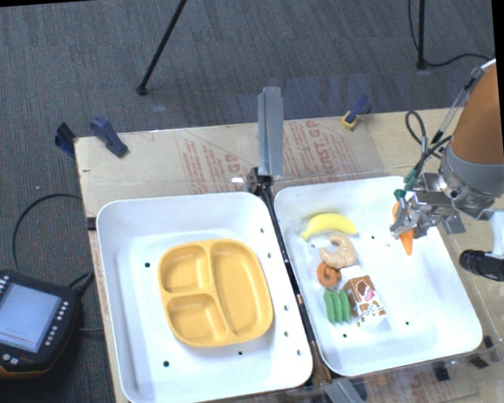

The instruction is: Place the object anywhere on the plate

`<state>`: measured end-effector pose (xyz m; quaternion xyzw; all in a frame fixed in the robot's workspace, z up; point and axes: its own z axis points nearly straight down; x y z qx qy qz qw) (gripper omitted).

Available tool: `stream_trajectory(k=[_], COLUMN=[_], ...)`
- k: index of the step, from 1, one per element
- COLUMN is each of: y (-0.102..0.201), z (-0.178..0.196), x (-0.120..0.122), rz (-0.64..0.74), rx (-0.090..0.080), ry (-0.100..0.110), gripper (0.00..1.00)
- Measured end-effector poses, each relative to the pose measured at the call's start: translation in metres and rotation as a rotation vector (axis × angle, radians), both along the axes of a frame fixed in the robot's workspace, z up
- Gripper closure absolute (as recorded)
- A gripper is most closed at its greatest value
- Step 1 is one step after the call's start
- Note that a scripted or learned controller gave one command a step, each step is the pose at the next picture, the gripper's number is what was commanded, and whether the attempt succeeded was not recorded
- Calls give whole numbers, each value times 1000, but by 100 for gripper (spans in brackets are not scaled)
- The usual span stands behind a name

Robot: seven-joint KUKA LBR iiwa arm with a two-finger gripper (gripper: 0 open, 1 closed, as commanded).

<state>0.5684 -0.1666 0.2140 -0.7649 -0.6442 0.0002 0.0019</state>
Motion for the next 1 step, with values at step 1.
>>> stream_trajectory(k=[1], y=[0], z=[0], x=[0], rz=[0], rx=[0], ry=[0], gripper=[0])
